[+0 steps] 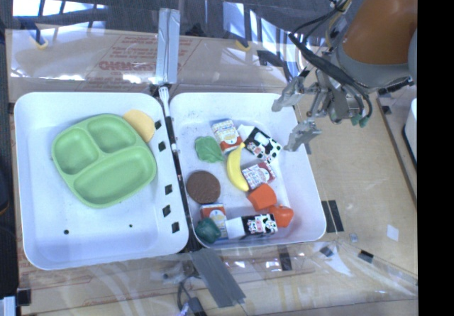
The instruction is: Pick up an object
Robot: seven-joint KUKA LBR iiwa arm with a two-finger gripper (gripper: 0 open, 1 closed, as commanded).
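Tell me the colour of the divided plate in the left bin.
Light green; the divided plate shows plainly in the camera view.

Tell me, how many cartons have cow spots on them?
2. One cow-spotted carton lies near the right bin's far right, beside the banana. The other lies at the near edge. More might hide underneath.

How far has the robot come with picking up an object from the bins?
Nothing looks done yet: the banana, the brown cookie and the cartons all lie in the right bin. The gripper hangs open over that bin's far right corner, with nothing between its fingers. Left to do: descend onto an item, close and lift. The green plate sits in the left bin.
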